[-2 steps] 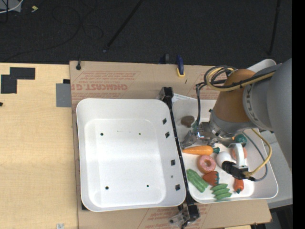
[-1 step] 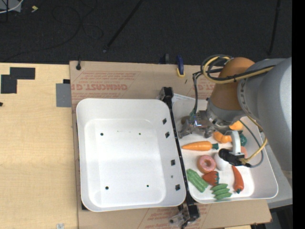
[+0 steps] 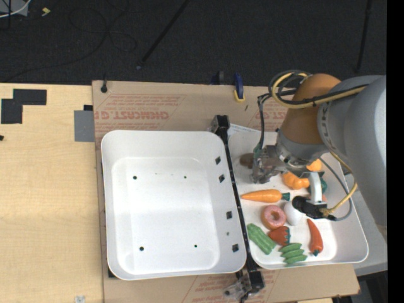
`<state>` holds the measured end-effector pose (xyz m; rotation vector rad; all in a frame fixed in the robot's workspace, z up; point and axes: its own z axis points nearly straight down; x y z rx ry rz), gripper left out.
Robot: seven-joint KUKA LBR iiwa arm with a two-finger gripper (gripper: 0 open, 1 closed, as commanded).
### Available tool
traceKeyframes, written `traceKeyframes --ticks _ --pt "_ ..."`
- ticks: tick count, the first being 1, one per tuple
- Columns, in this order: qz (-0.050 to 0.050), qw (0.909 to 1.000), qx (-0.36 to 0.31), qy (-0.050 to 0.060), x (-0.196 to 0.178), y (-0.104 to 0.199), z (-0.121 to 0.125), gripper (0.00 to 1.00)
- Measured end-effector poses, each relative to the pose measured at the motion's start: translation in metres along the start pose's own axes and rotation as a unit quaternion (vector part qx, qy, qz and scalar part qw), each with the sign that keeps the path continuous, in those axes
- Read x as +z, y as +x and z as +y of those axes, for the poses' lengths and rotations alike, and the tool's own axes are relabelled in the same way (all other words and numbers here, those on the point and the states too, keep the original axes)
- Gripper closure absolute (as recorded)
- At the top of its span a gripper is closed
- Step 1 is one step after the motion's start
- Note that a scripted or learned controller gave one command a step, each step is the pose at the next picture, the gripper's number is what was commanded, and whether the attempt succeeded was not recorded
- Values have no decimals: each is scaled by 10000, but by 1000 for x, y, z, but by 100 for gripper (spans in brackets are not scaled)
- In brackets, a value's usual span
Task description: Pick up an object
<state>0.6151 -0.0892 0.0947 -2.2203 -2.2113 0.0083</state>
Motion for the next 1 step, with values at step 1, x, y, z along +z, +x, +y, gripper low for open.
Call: traceKeyframes --ticks 1 --pt "-3 9999 -58 -112 -267 99 29 100"
